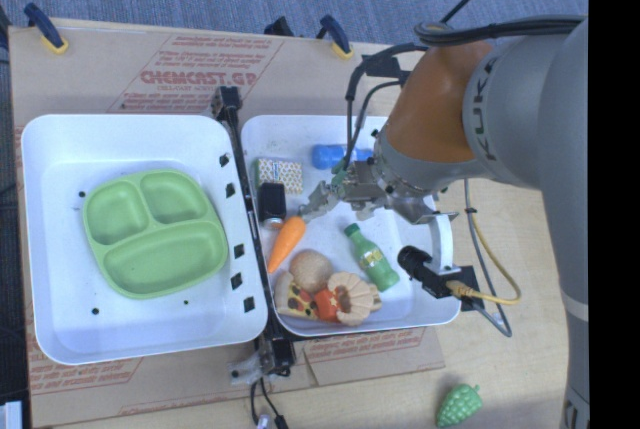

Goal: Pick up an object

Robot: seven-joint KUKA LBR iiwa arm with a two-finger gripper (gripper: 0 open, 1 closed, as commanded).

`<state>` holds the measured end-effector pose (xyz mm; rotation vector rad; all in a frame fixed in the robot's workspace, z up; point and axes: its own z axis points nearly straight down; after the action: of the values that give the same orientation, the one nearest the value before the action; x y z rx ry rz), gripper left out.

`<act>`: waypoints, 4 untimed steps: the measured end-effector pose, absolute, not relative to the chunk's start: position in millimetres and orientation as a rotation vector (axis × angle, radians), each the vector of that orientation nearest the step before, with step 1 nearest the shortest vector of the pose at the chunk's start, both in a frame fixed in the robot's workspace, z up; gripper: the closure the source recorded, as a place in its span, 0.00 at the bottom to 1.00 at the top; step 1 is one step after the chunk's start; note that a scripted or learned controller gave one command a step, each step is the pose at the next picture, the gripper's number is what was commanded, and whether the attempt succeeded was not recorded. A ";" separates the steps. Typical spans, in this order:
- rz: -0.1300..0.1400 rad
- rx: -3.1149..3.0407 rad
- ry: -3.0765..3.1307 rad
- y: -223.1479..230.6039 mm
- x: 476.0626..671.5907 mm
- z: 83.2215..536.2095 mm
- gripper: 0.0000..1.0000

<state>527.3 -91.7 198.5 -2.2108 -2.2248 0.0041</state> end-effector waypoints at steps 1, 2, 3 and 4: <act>0.006 -2.209 -2.227 -43.8 527.1 191.3 0.00; 0.005 -2.211 -2.226 -44.4 527.2 191.5 0.00; 0.005 -2.211 -2.226 -44.4 527.1 191.5 0.00; 0.005 -2.211 -2.226 -44.4 527.1 191.5 0.00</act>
<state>527.1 -44.4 191.5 -2.2112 -2.2261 0.0054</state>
